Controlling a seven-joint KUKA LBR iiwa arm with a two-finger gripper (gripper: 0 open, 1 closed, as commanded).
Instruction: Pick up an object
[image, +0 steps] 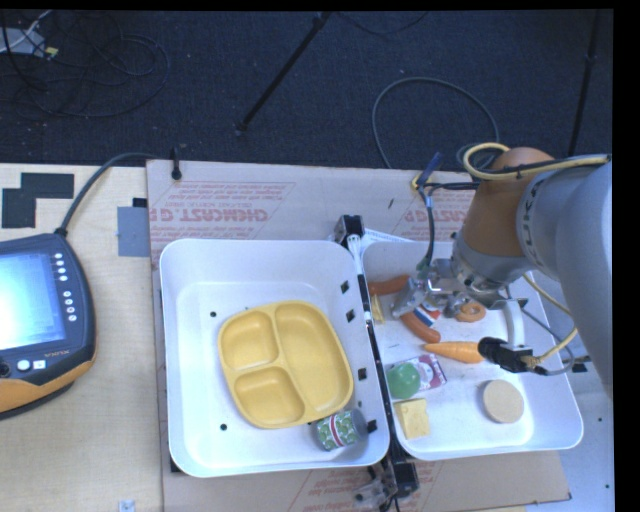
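Starting nearest you, the yellow cheese block (413, 418) and tan round disc (503, 401) lie along the right bin (560, 432) front, then the carrot (455, 351). Farther back, the gripper (438, 292) hangs low over the hot dog (420, 326); you cannot tell how open its fingers are. Crowded pieces there could make it pinch two or knock one aside.

Hot dog (421, 327) lies flat in right bin — under pincer (437, 297).

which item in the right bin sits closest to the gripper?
The hot dog, directly under the gripper. The carrot, green packet, cheese slice and round cracker all lie nearer the camera.
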